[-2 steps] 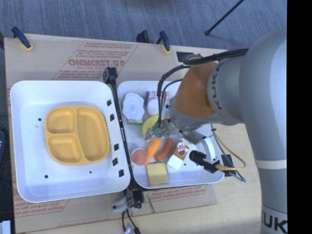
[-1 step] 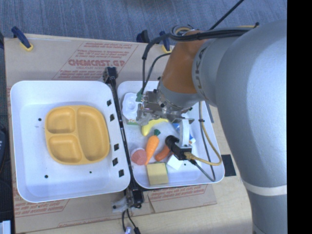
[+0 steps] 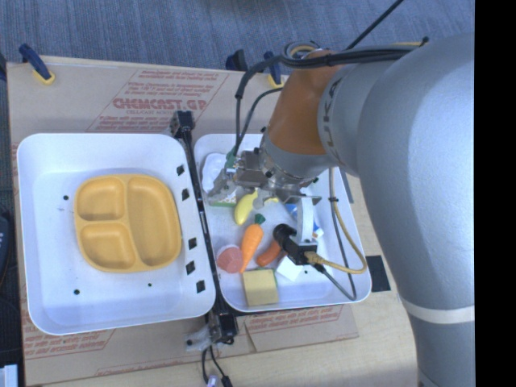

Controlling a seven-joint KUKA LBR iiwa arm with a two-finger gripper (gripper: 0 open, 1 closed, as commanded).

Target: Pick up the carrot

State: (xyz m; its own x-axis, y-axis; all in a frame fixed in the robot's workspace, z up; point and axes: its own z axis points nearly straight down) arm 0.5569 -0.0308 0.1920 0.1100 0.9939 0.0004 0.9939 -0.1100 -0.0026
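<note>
Roughly at the middle of the right-hand shallow white bin lies the small orange plastic carrot, green-tipped end pointing away from the viewer, tapered end toward the near wall. It rests free on the bin floor; nothing clasps it.

Other things, placed from the carrot:
- Touching its near left side, a flat pinkish-red round slice.
- Just beyond the near tip, a pale yellow block like a cheese cube, against the bin's near wall.
- Close on the right, a short reddish-orange piece, tilted, partly under a black fitting with a tan cable looping off it.
- Right of that, white and blue packaging, too cluttered to name.
- Just past the green tip, a yellow banana-shaped toy.

The hand of the grey arm with the orange band sits above the banana toy, on the far side of the carrot and apart from it. Whether its fingers are spread or closed cannot be told; metal parts and cables mask them.

Well to the carrot's left, in the left-hand white bin, sits a yellow three-compartment plastic plate. Both bins rest on brown printed cardboard over the worktop.
</note>
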